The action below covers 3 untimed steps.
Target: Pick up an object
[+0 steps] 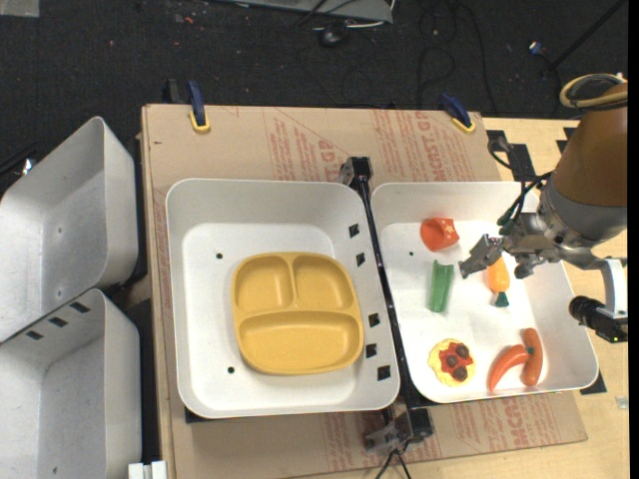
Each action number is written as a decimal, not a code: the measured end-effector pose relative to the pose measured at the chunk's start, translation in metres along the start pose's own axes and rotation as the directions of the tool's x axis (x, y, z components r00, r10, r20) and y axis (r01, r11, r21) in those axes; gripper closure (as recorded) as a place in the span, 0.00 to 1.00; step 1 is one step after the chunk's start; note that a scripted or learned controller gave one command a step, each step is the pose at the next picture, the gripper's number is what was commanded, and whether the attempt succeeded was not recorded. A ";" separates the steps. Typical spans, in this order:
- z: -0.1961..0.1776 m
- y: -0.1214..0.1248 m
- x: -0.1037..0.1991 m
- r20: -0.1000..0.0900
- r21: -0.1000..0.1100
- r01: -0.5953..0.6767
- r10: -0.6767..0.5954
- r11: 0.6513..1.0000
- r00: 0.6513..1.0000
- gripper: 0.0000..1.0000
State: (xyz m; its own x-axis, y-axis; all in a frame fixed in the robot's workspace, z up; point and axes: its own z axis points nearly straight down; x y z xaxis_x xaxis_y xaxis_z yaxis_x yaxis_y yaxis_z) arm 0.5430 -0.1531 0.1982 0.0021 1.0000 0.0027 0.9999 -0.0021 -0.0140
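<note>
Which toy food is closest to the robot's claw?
The small orange carrot-like piece, right beside the gripper. The red tomato, green piece, pizza slice and sausages lie farther off.

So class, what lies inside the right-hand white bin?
The right bin holds a red tomato, green piece, carrot, pizza toy and sausages. The gripper covers part of the carrot.

Worktop (pixel 260 133) is a brown cardboard-faced board, red printing across it, held at the far edge by two blue-and-yellow clamps (pixel 199 110). Two shallow white bins sit directly on it side by side, touching along a black centre divider: left bin (pixel 195 297), right bin (pixel 574 352). Cables (pixel 397 437) trail off the near edge between them. Dark floor (pixel 100 48) behind.
</note>
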 end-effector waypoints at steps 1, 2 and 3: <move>-0.007 0.003 0.000 0.003 -0.013 0.003 -0.003 1.000 1.000 0.00; 0.045 0.001 -0.010 0.002 -0.010 0.000 0.000 1.000 1.000 0.00; 0.093 0.003 -0.001 0.001 -0.009 0.001 -0.001 1.000 1.000 0.00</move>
State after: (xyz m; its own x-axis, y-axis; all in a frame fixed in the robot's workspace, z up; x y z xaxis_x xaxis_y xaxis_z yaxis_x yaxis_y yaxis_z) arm 0.5449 -0.1537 0.1054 0.0011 1.0000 0.0016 1.0000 -0.0011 -0.0048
